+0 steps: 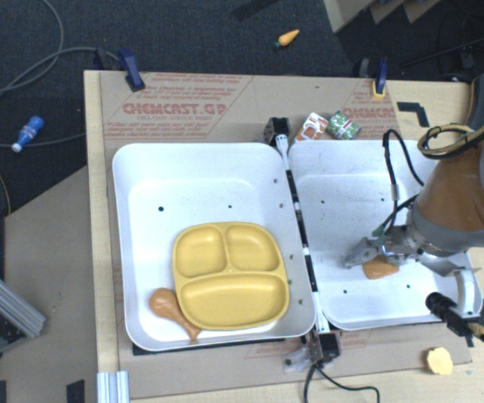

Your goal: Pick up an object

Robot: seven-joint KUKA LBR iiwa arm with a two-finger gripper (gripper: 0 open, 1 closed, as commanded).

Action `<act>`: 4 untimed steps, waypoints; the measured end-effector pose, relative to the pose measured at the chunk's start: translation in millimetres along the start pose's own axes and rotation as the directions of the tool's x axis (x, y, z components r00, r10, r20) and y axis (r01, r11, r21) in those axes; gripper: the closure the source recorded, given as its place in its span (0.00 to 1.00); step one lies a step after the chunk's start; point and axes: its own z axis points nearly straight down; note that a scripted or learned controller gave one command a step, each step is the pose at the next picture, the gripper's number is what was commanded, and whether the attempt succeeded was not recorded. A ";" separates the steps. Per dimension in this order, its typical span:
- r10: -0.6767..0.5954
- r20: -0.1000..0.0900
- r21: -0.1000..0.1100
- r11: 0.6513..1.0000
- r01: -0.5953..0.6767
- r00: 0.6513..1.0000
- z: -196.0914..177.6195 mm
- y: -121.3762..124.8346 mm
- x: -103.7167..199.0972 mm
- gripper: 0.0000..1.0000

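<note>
- Left bin (141, 183): holds a yellow divided plate (229, 275) with three compartments, lying flat toward the bin's near half. Nothing visible in the compartments.
- An orange-tan drumstick-shaped toy (171, 307) lies at the plate's near-left edge, partly tucked under it, its thin end pointing toward the bin's near rim.
- Right bin (343, 191): one small orange-brown object (381, 268) rests on the floor in the bin's right half, toward the near side.
- Gripper (375, 254): low over the right bin, directly at the orange-brown object — the metal fingers point left, and one grey finger (358, 255) extends past the object's left side. The object sits just beneath and against the gripper's body; whether the fingers close on it cannot be told, nor how wide they stand.
- Arm (460, 200): enters from the right, orange band above the wrist, bent down over the right bin's far-right part — black cables loop alongside it.
</note>
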 end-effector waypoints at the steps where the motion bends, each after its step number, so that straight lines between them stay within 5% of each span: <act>1: 0.003 0.002 -0.007 1.000 -0.003 1.000 -15.0 1.4 -2.0 1.00; 2: 0.005 0.003 -0.006 1.000 -0.005 1.000 -81.2 -14.6 -31.4 1.00; 3: 0.003 0.000 -0.001 1.000 -0.003 1.000 -77.2 -14.7 -29.1 0.00; 4: -0.001 -0.001 0.000 1.000 0.001 1.000 0.5 7.4 -2.4 0.00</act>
